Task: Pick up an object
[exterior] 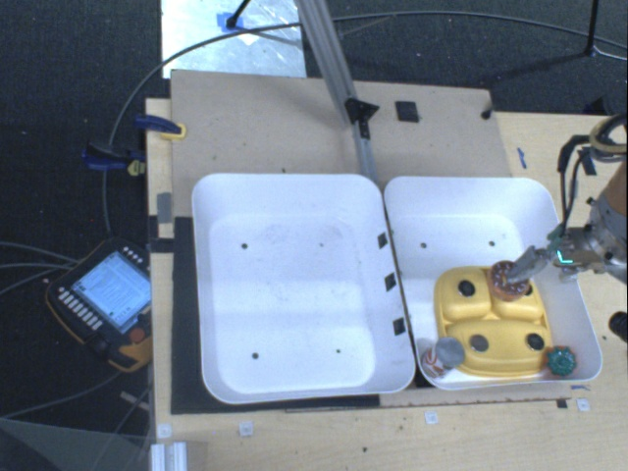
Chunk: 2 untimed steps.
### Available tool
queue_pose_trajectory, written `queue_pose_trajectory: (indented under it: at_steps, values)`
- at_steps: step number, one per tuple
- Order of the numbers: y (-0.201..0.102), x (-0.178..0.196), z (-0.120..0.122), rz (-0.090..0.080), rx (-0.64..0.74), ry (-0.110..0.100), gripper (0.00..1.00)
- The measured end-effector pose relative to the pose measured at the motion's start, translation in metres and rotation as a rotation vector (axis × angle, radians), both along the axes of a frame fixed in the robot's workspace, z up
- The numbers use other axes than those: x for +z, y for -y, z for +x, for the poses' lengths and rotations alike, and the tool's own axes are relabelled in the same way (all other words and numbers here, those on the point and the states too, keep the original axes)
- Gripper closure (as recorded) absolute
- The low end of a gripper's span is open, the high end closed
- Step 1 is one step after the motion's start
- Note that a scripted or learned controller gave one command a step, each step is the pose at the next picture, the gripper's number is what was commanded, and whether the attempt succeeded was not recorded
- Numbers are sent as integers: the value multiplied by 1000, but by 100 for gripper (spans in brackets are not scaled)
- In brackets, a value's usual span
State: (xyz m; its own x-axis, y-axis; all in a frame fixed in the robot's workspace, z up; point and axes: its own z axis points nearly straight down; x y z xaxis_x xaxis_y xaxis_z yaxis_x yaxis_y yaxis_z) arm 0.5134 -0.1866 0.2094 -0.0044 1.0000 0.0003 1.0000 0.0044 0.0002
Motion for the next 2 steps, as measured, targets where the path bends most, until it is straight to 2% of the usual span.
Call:
queue_pose_trajectory:
  at_steps: [1,2]
  values:
    - [0,0,0,0,0,1,0]
    - [0,-41,-1,0,-3,-2,0]
